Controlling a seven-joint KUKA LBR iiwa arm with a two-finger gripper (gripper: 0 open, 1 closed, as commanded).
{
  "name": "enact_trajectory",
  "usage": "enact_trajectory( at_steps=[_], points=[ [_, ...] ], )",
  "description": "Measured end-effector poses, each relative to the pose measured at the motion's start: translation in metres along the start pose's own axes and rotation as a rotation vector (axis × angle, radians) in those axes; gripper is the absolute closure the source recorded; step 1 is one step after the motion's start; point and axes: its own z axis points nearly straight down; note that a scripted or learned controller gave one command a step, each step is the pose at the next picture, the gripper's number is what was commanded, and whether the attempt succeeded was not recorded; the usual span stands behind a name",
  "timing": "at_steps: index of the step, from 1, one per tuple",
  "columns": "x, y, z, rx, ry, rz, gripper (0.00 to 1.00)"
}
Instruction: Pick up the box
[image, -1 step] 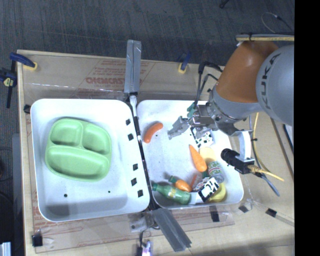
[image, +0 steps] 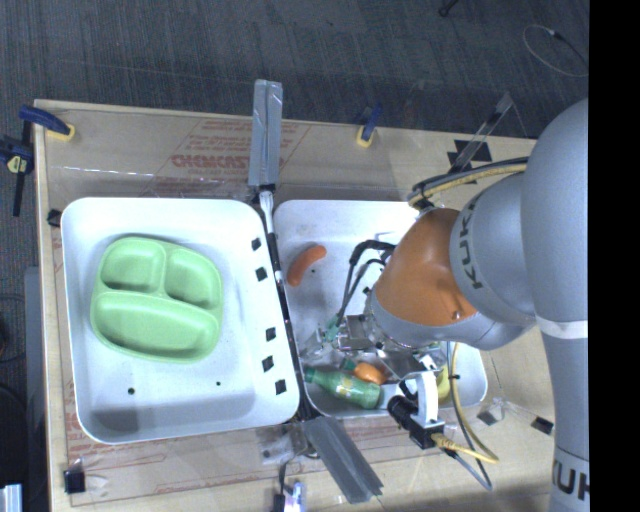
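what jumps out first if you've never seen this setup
The grey arm with its orange band looms over the right bin, covering most of it. In the left bin lies a light green divided tray. Beside the arm sit a green bottle and an orange sausage-like piece.

The grey arm (image: 540, 250) reaches in from the right and bends downward, its orange band (image: 425, 275) sitting just above the wrist. The gripper (image: 340, 345) points down and leftward; it seems low, though the wrist's bulk hides most of it.
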Motion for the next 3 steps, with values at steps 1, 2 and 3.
enact_trajectory(
  at_steps=[1, 2, 3],
  points=[
    [0.001, 0.001, -0.010, -0.002, 0.001, -0.007, 1.00],
    [0.086, 0.049, -0.095, 0.000, 0.007, 0.058, 1.00],
    [0.087, 0.050, -0.105, 0.002, 0.008, 0.052, 1.00]
  ],
)
